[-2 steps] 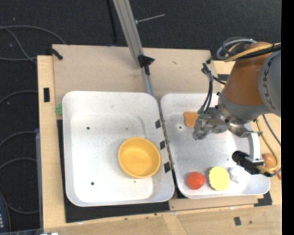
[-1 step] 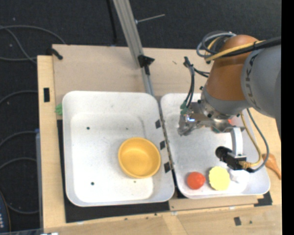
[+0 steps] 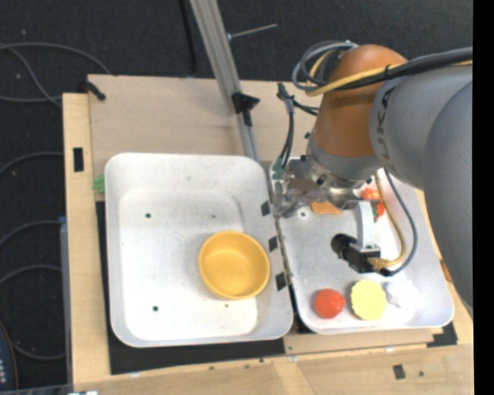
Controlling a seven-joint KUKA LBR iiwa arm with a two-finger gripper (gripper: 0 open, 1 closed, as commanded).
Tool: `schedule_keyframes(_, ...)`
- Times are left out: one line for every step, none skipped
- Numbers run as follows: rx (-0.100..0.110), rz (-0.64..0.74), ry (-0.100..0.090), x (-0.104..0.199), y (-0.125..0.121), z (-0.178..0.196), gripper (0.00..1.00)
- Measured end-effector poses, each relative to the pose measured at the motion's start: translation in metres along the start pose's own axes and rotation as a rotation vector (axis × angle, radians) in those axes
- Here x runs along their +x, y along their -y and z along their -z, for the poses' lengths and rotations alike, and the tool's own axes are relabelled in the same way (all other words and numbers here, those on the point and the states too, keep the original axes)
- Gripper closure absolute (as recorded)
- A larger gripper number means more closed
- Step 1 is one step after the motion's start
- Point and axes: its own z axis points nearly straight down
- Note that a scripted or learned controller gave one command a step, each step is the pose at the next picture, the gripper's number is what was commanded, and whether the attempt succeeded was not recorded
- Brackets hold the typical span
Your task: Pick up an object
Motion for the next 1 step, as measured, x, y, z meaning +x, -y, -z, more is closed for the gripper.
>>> schedule_keyframes(0.001, 0.000, 0.001, 0.0513, -0.0043, -0.0043, 1.00)
